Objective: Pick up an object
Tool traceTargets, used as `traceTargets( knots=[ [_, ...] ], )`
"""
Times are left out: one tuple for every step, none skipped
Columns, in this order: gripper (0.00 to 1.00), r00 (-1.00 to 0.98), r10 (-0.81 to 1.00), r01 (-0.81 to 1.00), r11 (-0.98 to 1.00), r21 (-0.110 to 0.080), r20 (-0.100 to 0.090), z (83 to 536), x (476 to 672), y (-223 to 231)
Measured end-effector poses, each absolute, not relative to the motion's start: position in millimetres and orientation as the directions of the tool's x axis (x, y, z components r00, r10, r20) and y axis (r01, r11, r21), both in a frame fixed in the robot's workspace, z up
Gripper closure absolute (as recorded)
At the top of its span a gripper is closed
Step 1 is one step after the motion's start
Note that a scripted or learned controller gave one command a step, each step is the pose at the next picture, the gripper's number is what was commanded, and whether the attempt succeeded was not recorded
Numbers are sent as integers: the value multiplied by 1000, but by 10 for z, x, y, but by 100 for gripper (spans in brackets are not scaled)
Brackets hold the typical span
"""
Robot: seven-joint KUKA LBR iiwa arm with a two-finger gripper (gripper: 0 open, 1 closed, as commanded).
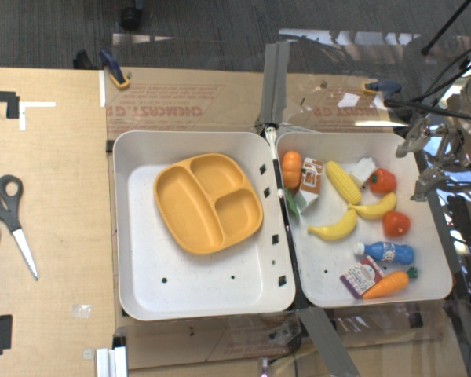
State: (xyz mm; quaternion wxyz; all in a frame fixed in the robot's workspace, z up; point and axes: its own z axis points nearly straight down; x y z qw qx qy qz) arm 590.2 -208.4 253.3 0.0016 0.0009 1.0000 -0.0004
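On the worktop (pixel 47 289) the left bin (pixel 133 289) carries a yellow tray (pixel 208 203). The right bin (pixel 330 285) holds the candidates: an orange (pixel 291 168), corn (pixel 343 182), two bananas (pixel 335 226), two tomatoes (pixel 382 181), a bottle (pixel 386 252), a carrot (pixel 388 283). The tool (pixel 436 151) sits at the bin's right rim, apart from everything; whether it is released or clenched cannot be told. The step looks like approach, nothing grasped. The carrot lies near the front edge, long axis slanting, leafy end up-right; a grasp would likely need to cross that axis.
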Motion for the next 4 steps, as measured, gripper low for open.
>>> traceTargets(
  knots=[
    [0, -999, 46, 46, 999, -1, -4, 1260, 5747, -1760],
    [0, -996, 85, 85, 996, 0, -3, 926, 5800, -974],
    [100, -997, 81, 81, 997, -1, -8, 1035, 5819, -967],
    [100, -994, 113, 113, 994, 0, -5, 2650, 5764, -565]
  ],
)
